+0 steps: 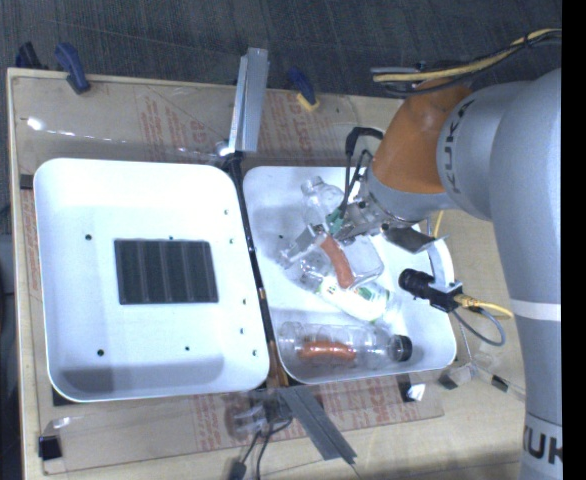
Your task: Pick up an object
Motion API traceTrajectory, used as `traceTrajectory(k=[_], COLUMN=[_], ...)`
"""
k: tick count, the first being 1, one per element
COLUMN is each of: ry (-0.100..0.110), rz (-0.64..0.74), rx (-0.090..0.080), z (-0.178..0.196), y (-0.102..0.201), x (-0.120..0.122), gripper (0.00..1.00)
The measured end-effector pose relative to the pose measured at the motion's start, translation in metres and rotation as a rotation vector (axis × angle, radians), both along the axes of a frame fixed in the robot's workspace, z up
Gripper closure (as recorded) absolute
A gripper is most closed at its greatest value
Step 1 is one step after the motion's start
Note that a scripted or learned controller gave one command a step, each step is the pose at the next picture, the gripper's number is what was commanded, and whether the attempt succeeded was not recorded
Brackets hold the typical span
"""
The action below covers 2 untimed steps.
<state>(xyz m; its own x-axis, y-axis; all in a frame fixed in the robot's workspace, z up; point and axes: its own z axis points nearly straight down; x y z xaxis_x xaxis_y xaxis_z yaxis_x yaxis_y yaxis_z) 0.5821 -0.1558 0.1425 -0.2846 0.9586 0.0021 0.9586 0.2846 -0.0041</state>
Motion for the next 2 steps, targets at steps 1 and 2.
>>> traceTrajectory(k=[1,2], ry=[-0.003,0.0], rz=[-0.19,-0.186], rx=[0.0,0.001], z=[-0.0386,-0.0295], y=[-0.038,-0.0373], x=[0.0054,0.0053], gripper=[0.0,1.0])
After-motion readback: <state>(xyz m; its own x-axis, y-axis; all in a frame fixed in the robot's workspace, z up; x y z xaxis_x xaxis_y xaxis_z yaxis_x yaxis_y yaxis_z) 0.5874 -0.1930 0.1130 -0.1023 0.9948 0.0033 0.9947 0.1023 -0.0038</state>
